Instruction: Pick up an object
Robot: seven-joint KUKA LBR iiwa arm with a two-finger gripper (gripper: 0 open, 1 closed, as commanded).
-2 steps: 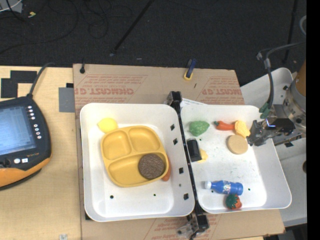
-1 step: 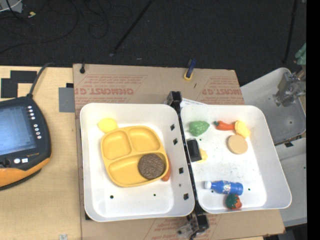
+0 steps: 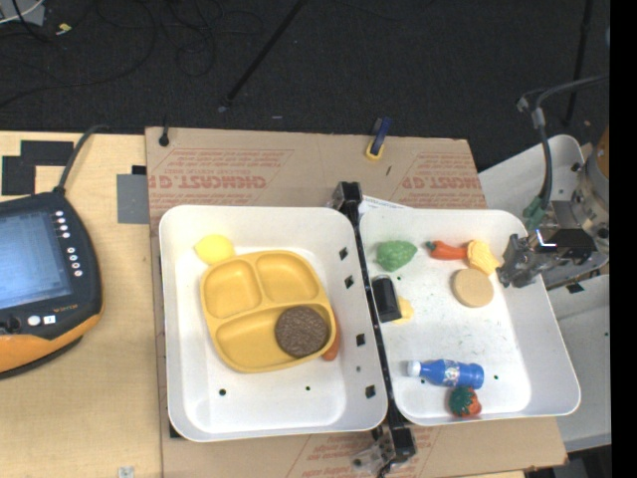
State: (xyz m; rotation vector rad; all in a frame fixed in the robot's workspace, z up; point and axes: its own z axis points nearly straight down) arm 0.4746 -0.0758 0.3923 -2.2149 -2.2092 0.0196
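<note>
My gripper (image 3: 515, 263) hangs at the right bin's (image 3: 542, 366) right rim, just right of a round tan cookie (image 3: 473, 288). In that bin also lie a green leafy piece (image 3: 396, 255), an orange carrot (image 3: 450, 250) touching a yellow piece (image 3: 483, 257), a blue bottle (image 3: 450, 372) and a red-and-green strawberry (image 3: 463, 401). A black-and-yellow block (image 3: 386, 300) sits by the divider. Nothing shows between the fingers.
The left bin (image 3: 189, 386) holds a yellow sectioned tray (image 3: 234, 287) with a brown round patty (image 3: 302, 331), a yellow piece (image 3: 213, 248) at its upper left and a red piece (image 3: 331, 347) at its right edge. A tablet pendant (image 3: 40, 277) lies far left.
</note>
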